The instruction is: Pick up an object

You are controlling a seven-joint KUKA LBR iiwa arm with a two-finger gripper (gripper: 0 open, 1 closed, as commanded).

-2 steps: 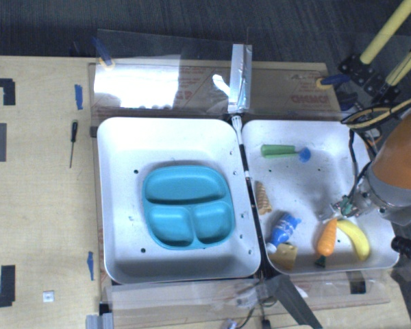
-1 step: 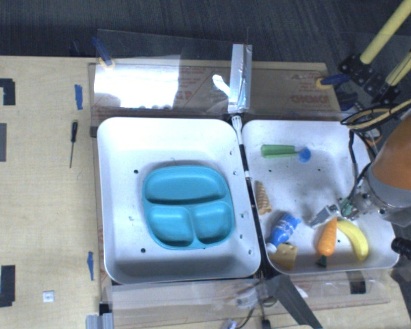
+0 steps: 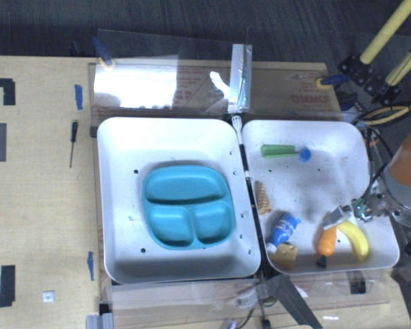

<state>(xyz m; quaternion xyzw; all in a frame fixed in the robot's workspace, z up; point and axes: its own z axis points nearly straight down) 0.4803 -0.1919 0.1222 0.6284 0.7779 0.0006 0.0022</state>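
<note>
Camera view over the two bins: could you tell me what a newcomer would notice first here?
A bright blue divided tray sits in the middle of the left bin. In the right bin, a yellow banana lies beside an orange toy near the front, just under the hand, with a green marker at the back.

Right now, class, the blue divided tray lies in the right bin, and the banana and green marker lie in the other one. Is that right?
Not quite. The camera view shows the blue divided tray in the left bin, not the right. The banana and green marker lie in the other one, the right bin.
</note>
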